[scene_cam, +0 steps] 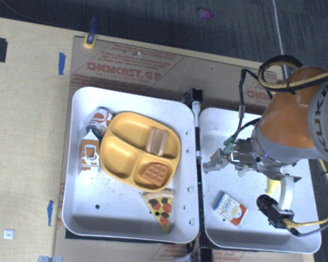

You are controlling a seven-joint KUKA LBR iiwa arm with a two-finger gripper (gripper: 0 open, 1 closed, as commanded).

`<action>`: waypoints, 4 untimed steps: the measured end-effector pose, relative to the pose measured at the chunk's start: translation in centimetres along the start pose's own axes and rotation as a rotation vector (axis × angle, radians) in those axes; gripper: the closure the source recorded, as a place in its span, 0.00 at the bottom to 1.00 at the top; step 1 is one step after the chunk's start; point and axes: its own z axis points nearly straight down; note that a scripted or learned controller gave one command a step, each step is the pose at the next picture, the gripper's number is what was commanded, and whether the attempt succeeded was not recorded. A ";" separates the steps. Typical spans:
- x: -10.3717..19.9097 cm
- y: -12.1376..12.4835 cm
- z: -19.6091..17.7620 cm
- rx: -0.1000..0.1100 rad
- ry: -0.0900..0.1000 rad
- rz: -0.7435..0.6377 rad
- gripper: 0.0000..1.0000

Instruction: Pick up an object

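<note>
My gripper (pixel 216 163) hangs over the left part of the right bin (pixel 303 243), below the grey wrist with its orange band (pixel 291 119). A small blue, white and orange carton (pixel 229 208) lies flat on that bin's floor, below and slightly right of the gripper and apart from it. In the left bin (pixel 70 208) a yellow divided plate (pixel 125 152) holds a tan block (pixel 157 141) and a brown waffle piece (pixel 155 173). A pizza slice (pixel 162 206) lies just below the plate. A red and white can (pixel 97 122) and an orange and white box (pixel 89 154) lie along its left side.
The bins' shared walls (pixel 196 175) run just left of the gripper. A black fitting with a yellow cable (pixel 274 212) hangs off the arm to the right of the carton. Cables loop over the arm near the right bin's back wall (pixel 270 76).
</note>
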 end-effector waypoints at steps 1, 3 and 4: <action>0.0 0.0 0.0 0.000 0.000 0.000 0.00; -7.3 -3.8 9.2 -0.002 -0.001 0.000 0.00; -7.4 -3.7 8.1 -0.006 -0.004 0.002 1.00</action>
